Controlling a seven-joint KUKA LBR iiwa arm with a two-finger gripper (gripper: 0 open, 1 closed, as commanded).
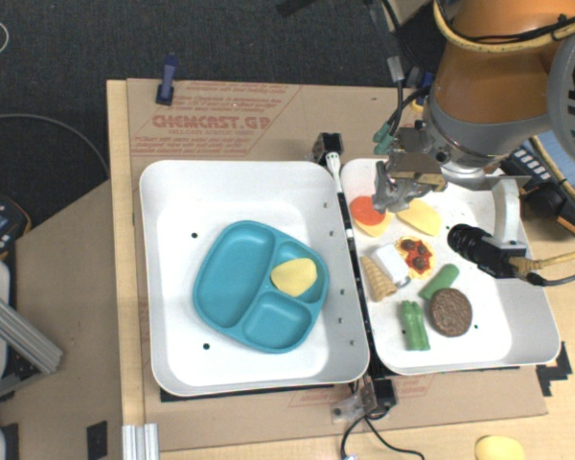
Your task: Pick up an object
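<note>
Green stick (414,325) lies at the right bin's (532,338) six o'clock, while the end effector (395,197), grip state indiscernible, hovers with the orange disc (368,215) just at its seven o'clock.

Bright, even overhead light whitens both bins (163,257), shadows stay faint, and the picture is slightly soft.

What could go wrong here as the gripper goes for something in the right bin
The gripper sits low over the orange piece with the yellow wedge right beside it, so it may well nudge one while reaching for the other. The toys in the right bin lie crowded together, so a grasp could catch two or slip. The orange piece is near the bin's left wall, which may block a finger.
</note>
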